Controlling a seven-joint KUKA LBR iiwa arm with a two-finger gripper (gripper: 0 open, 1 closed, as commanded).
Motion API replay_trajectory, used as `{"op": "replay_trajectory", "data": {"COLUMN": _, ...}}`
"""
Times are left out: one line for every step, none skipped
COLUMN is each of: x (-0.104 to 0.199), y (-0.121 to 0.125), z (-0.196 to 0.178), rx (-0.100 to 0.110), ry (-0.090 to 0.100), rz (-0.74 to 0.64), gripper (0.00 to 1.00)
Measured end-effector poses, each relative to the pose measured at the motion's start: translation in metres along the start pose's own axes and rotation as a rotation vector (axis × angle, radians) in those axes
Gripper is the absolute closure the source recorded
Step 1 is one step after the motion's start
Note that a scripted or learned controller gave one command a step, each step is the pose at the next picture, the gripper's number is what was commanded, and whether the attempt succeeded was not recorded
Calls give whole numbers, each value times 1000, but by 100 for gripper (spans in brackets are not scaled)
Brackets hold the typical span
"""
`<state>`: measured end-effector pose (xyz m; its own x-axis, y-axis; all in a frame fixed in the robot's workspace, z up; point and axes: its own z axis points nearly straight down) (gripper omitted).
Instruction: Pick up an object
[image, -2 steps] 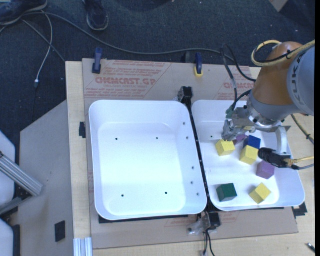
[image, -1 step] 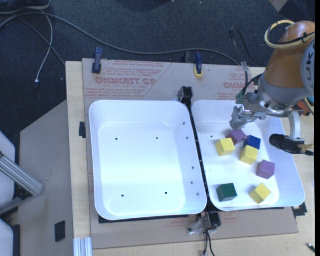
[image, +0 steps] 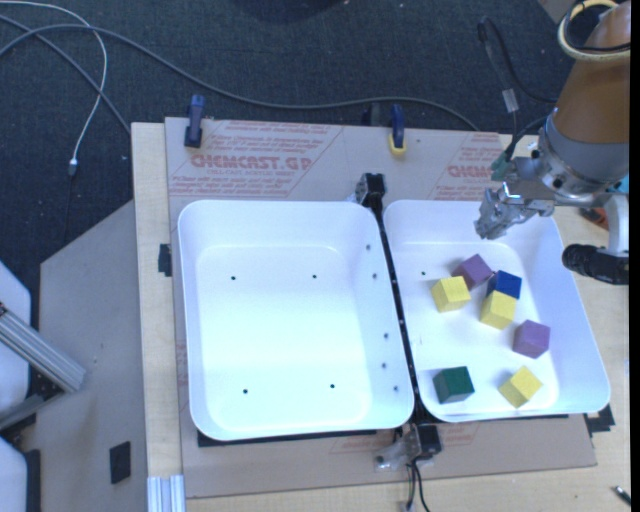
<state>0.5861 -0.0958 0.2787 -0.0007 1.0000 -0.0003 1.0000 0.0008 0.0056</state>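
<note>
Several small cubes lie in the right bin (image: 420, 238): a purple cube (image: 473, 269), a blue cube (image: 505, 285), a yellow cube (image: 450, 293), another yellow cube (image: 497, 310), a second purple cube (image: 531, 338), a dark green cube (image: 453, 385) and a third yellow cube (image: 520, 386). My gripper (image: 493, 222) hangs over the far edge of the right bin, above and behind the purple cube, apart from every cube. Nothing shows between its tips.
The left bin (image: 200, 300) lies beside the right one on a cardboard sheet (image: 260, 150) held by two clamps. Cables run across the dark floor behind the bench. The grey arm (image: 590, 110) comes in from the upper right.
</note>
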Motion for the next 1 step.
{"op": "replay_trajectory", "data": {"x": 57, "y": 3, "z": 16, "rx": 6, "ry": 1, "rz": -4, "gripper": 100}}
